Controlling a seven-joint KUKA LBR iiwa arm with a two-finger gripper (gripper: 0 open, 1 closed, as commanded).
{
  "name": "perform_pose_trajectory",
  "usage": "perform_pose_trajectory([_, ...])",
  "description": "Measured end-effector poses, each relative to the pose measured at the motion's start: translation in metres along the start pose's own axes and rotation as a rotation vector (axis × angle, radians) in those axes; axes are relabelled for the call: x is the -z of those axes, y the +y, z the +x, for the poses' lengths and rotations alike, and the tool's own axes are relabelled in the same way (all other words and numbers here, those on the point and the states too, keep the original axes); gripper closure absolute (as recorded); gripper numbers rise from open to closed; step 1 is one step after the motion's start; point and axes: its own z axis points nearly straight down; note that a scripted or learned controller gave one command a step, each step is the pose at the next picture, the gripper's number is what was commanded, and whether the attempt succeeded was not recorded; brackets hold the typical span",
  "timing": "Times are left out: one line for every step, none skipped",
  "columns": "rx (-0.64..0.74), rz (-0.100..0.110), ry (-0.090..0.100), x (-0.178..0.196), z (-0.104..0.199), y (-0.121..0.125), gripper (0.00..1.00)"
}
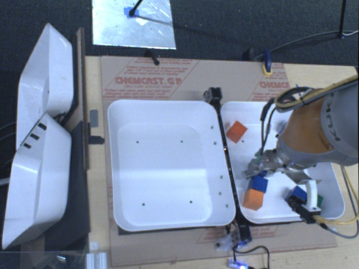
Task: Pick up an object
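The gripper [259,167] hangs low in the right bin [247,116], just over a blue block [258,184]. Whether its jaws are apart or together I cannot tell. That block touches an orange block [253,199], so one of its faces looks blocked. A second orange block [236,131] lies well apart, and probably easier to take. All look small, light and stiff, best pinched across two free flat faces. Count: two orange blocks, one blue block, two bins on the desk, counting the left bin [168,167].
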Motion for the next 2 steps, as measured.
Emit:
perform_pose_trajectory([0.011, -0.009, 0.004, 0.111, 0.101, 0.025, 1.0])
perform_pose_trajectory([0.007, 0.003, 0.002, 0.089, 0.19, 0.028, 1.0])
